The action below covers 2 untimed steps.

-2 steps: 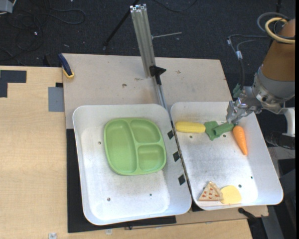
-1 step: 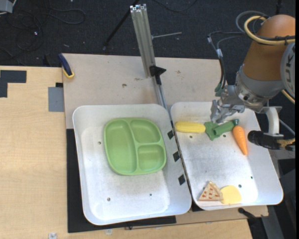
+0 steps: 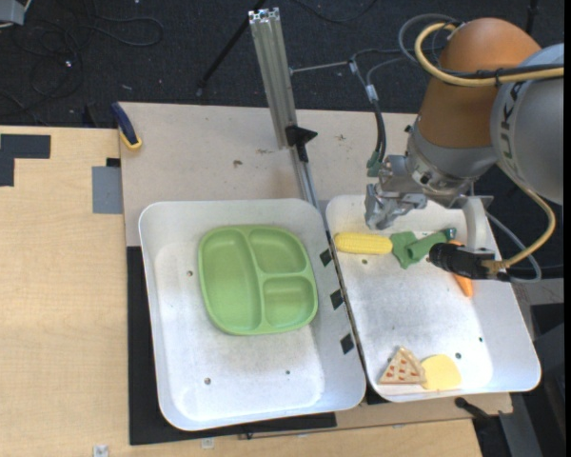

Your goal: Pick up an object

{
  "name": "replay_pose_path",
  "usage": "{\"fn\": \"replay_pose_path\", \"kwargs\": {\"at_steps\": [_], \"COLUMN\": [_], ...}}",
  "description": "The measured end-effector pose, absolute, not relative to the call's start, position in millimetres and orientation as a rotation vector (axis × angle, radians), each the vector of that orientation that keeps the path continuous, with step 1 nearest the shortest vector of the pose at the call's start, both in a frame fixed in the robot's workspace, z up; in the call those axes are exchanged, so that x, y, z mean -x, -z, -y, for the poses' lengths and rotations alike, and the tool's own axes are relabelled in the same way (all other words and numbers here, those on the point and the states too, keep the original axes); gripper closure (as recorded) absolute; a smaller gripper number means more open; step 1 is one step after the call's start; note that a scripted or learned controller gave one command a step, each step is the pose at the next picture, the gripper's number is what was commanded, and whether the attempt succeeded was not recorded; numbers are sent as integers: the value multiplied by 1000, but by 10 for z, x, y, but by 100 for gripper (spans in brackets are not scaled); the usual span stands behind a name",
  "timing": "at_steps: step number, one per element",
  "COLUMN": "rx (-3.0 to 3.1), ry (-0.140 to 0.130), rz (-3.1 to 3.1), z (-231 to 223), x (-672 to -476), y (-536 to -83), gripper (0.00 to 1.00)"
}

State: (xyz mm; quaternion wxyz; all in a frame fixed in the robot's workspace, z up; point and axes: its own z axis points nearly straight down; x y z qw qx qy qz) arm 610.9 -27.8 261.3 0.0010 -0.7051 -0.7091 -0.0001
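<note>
Two white bins sit side by side, and the gripper [image 3: 385, 212] hangs over the far end of the right bin [image 3: 428, 350]; whether it is clenched or released cannot be told. A green divided plate [image 3: 258, 280] lies in the left bin [image 3: 171, 350], well to the gripper's left. A yellow corn cob [image 3: 363, 245] lies just below the gripper, a green toy [image 3: 421, 247] beside it, and a waffle slice [image 3: 401, 369] rests far nearer the camera

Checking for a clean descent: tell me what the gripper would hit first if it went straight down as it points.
Probably the yellow corn cob, lying just below the gripper at the right bin's far end. Depth is unclear, so it might land on the bin floor beside it.
</note>
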Motion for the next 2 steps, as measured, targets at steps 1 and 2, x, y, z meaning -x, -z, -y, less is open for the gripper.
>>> {"fn": "replay_pose_path", "kwargs": {"at_steps": [1, 2], "rx": [2214, 2214], "ry": [-5, -2], "rz": [2223, 2226], "z": [-209, -756], "x": [-6135, -6125], "y": [-2431, -2464], "gripper": [100, 100]}}
